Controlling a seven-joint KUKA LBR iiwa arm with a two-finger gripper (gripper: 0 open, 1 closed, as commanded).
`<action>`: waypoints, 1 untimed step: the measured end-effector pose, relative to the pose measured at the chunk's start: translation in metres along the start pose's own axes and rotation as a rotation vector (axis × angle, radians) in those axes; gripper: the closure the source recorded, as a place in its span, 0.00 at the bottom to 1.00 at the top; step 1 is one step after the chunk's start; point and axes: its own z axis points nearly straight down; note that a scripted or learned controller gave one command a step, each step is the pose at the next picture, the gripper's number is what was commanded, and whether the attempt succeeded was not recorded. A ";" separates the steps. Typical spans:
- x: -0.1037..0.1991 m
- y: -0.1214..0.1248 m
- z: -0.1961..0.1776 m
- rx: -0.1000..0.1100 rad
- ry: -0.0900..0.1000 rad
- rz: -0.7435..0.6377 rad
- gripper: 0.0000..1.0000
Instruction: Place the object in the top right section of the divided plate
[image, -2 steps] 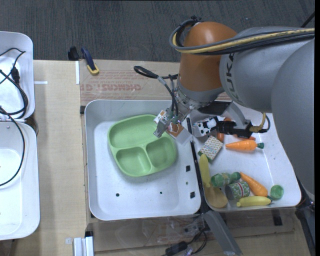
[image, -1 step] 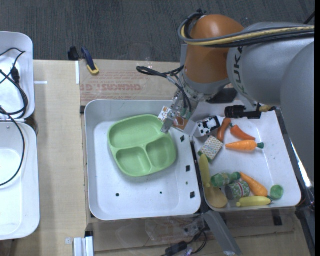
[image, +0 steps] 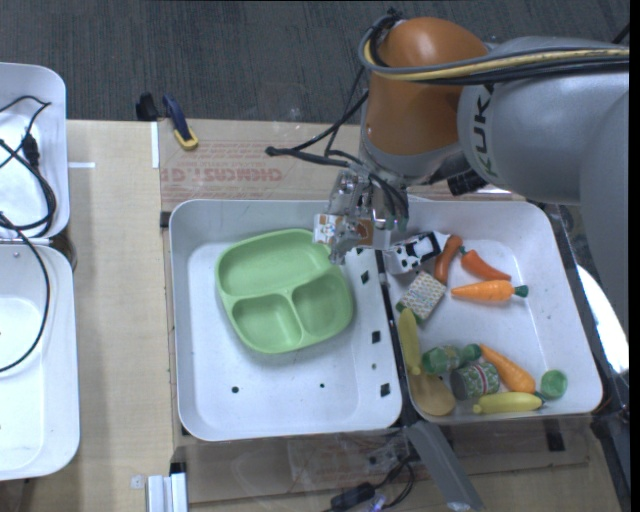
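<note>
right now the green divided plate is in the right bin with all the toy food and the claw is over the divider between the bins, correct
Not quite. The camera view shows the green divided plate in the left bin, alone; the toy food, such as the carrot, lies in the right bin. The rest holds: the claw is over the divider between the bins.
</note>
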 end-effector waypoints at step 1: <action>0.001 0.045 0.002 -0.001 0.000 -0.152 1.00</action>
